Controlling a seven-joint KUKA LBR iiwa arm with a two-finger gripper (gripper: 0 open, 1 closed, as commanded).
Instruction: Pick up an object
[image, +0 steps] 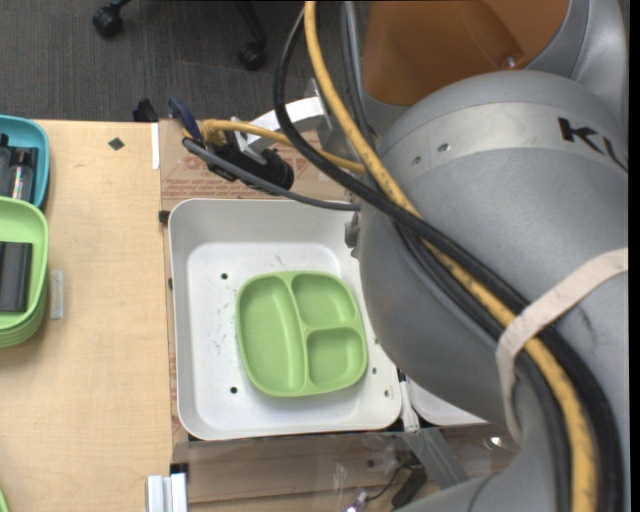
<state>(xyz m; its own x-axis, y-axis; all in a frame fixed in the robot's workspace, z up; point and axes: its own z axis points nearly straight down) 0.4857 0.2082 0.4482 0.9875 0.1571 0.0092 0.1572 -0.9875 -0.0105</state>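
Note:
A light green divided plate (301, 333) with three compartments lies flat in the left white bin (205, 300), toward the bin's right half. The big grey arm body fills the right side of the camera view and covers the second bin, of which a sliver of white rim (440, 405) shows below the arm. The gripper itself is hidden behind the arm.
Yellow and black cables (250, 150) run over the cardboard behind the bin. At the left edge of the wooden bench (90, 400) sit a stack of green trays (20, 270) and a blue tray (25, 155) holding dark items.

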